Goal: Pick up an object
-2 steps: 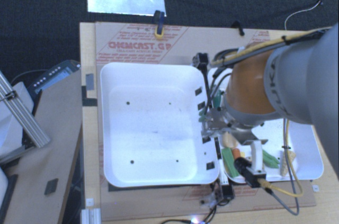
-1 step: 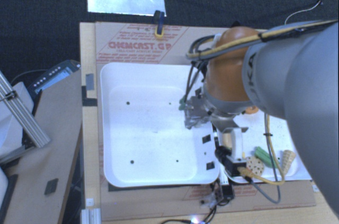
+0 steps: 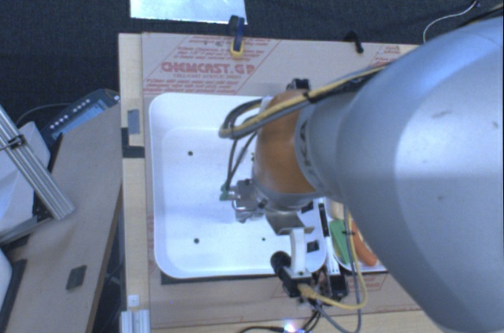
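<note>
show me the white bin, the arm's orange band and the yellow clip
Shallow white plastic bin [image 3: 177, 166]: camera view, bare floor.
Orange band on the grey arm [image 3: 277, 154]: camera view, its lit face.
Small yellow clip [image 3: 236, 50]: camera view, its yellow body.

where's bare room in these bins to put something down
Bare: the floor of the left bin, from its left wall to the gripper. Crowded: the view's right, under the arm, with a green thing and an orange thing at its edge.

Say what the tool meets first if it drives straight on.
Probably the white floor of the left bin, right under the tool; the wrist hides the exact spot, so depth is uncertain.
</note>
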Controlling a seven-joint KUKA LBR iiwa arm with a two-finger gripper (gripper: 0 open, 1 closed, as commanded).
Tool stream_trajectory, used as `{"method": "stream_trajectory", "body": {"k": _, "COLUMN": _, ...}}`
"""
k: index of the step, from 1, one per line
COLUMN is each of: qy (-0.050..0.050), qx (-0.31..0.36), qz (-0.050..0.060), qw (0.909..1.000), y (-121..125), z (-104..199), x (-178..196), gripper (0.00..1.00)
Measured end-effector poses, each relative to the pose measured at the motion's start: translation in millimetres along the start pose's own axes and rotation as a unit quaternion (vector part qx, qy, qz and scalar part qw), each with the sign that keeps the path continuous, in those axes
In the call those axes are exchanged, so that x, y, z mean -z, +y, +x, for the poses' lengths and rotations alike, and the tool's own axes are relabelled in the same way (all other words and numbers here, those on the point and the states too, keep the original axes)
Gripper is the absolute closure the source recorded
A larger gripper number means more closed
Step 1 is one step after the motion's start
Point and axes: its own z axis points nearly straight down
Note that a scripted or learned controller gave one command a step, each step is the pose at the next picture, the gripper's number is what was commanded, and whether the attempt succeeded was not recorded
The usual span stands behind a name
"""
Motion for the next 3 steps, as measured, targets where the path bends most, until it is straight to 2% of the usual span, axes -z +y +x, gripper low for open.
{"method": "stream_trajectory", "body": {"k": 1, "qy": 0.001, "qx": 0.001, "qz": -0.005, "qw": 1.0000, "y": 2, "z": 64, "x": 50, "gripper": 1.00}}
{"method": "stream_trajectory", "body": {"k": 2, "qy": 0.004, "qx": 0.000, "qz": -0.010, "qw": 0.9999, "y": 3, "z": 80, "x": 219, "gripper": 1.00}}
{"method": "stream_trajectory", "body": {"k": 3, "qy": 0.004, "qx": -0.001, "qz": -0.012, "qw": 0.9999, "y": 1, "z": 78, "x": 422, "gripper": 1.00}}
